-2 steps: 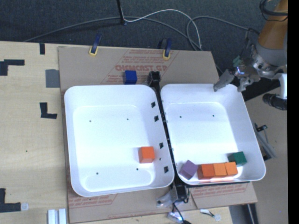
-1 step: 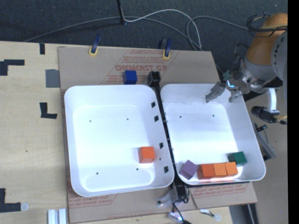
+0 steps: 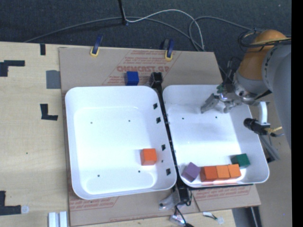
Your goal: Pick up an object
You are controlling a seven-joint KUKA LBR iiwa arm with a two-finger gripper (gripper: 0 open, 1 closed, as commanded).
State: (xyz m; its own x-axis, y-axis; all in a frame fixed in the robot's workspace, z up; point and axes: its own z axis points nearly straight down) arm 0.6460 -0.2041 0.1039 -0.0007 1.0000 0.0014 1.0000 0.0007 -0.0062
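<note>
Nearest, a purple block, orange blocks and a green block crowd the right bin's front wall, while the gripper hovers well behind them, fingers seemingly spread and grasping nothing, probably poised to descend.

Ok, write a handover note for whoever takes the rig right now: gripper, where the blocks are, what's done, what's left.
Gripper: open, holding nothing, over the far part of the right bin, well away from the blocks.
Right bin, near edge: purple block, two orange blocks, a lighter orange block, green block.
Left bin: one orange block.
Blue block lies on the cardboard beyond the bins.
Done: no pick yet.
Left: go down on a block, grip, lift.
</note>
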